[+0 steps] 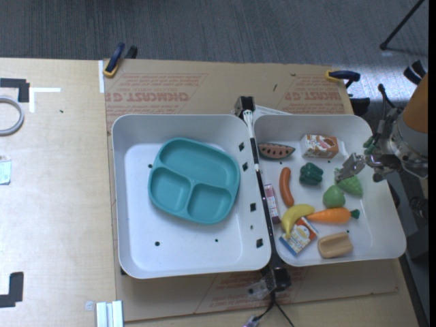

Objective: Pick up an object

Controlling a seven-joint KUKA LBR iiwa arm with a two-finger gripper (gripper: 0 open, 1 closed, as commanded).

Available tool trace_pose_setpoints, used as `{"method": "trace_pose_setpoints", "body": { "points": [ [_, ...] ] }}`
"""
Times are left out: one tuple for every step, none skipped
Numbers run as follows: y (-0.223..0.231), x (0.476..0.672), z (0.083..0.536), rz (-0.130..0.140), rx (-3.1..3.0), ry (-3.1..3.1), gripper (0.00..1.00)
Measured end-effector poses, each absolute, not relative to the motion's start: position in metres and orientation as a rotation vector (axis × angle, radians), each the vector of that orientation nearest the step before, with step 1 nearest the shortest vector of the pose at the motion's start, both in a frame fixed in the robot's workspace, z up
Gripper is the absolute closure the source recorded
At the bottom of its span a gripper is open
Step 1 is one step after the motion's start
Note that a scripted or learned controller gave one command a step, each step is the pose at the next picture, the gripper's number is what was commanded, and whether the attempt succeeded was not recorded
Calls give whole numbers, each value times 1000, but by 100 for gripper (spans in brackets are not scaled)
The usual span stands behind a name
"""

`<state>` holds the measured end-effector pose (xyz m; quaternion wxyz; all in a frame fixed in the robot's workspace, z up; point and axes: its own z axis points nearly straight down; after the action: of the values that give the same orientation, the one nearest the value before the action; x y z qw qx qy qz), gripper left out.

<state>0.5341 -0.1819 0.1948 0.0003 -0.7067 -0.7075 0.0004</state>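
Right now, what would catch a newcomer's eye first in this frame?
The teal divided plate lying alone in the left bin stands out first. Next comes the right bin, crowded with toy food: a banana, a carrot, a hot dog sausage, a watermelon slice. The gripper hovers at that bin's right side.

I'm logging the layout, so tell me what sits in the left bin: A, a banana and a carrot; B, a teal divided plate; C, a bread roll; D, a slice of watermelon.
B: the teal divided plate lies alone in the left bin, while the toy food is all in the right bin.
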Motion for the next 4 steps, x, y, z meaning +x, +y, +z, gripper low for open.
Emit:
{"method": "trace_pose_setpoints", "body": {
  "points": [
    [-131, 577, 113, 1, -2221, -2221, 0],
    [-116, 606, 92, 0, -2219, -2224, 0],
    [-116, 606, 102, 0, -2218, -2226, 100],
    [-116, 606, 102, 0, -2218, -2226, 0]
  ]
}}
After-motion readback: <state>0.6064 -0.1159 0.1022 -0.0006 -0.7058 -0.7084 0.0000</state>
